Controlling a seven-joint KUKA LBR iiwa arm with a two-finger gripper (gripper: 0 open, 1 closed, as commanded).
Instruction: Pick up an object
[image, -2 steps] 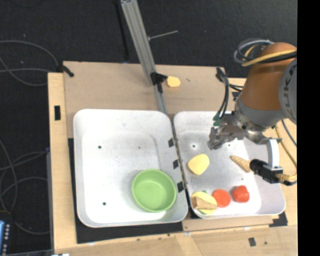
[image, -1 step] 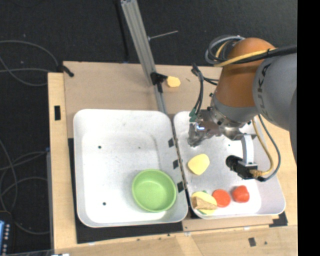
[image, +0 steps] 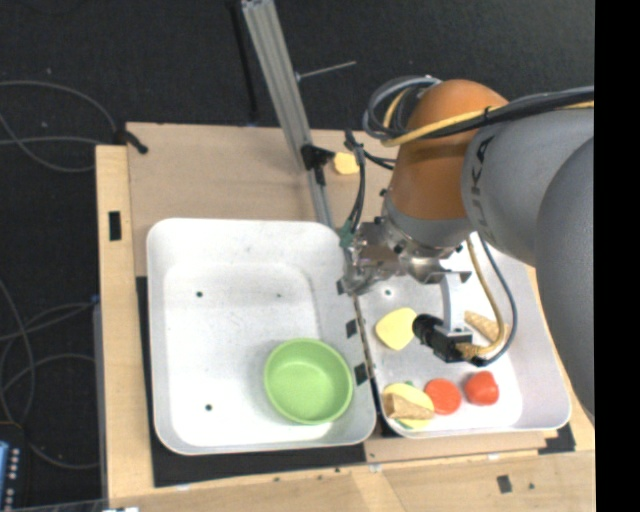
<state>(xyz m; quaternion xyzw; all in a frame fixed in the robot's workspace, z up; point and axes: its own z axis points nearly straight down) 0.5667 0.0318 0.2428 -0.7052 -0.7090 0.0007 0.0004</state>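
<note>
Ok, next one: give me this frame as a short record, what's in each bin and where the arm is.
left bin: green bowl, toward its lower right corner in the view
right bin: yellow piece; orange-red item; red item; tan chunk on a yellow-green item; tan piece
gripper: over the right bin's left edge, beside the divide
status: all listed items lie in the bins

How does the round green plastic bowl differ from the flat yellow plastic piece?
The round green plastic bowl is far bigger than the flat yellow plastic piece. The bowl is hollow and circular; the piece looks solid and uneven. The bowl lies in the view's left bin, the piece in the right bin. Both are single-coloured.
</note>
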